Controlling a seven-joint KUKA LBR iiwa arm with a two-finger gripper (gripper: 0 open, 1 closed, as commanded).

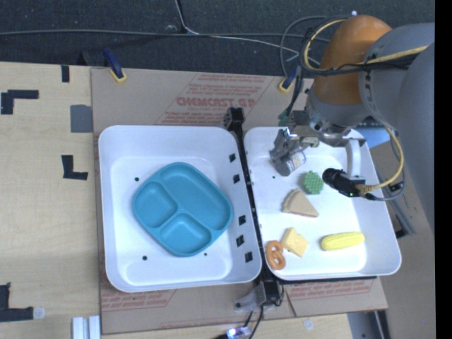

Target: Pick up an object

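Nothing is being carried yet: I am holding my hand [285, 162] low over the right bin [381, 260], near the green toy [312, 182], grip state impossible to tell.

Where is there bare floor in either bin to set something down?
Left white bin: bare strips around the blue divided plate, widest along its far edge. Right white bin: bare near its left wall, before the claw; crowded around green broccoli, yellow corn, tan wedge.
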